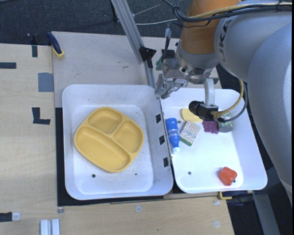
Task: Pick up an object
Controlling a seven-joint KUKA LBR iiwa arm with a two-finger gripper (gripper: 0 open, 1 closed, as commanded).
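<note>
My gripper [162, 88] hangs over the back left corner of the right bin [245, 180], near the wall between the two bins. Nothing shows between its fingers. Below it in the right bin lie a blue bottle [172, 132], a patterned small packet [190, 132], a yellow piece [188, 115] and a purple object [210, 127]. An orange-red object [228, 175] rests near the right bin's front right corner. The blue bottle lies a short way in front of the gripper, apart from it.
A yellow divided plate [109, 138] lies in the left bin [73, 180]. A slanted metal pole [132, 31] rises behind the bins. The grey arm with its orange band [208, 13] covers the right bin's back right. A black cable part [202, 109] hangs over the right bin.
</note>
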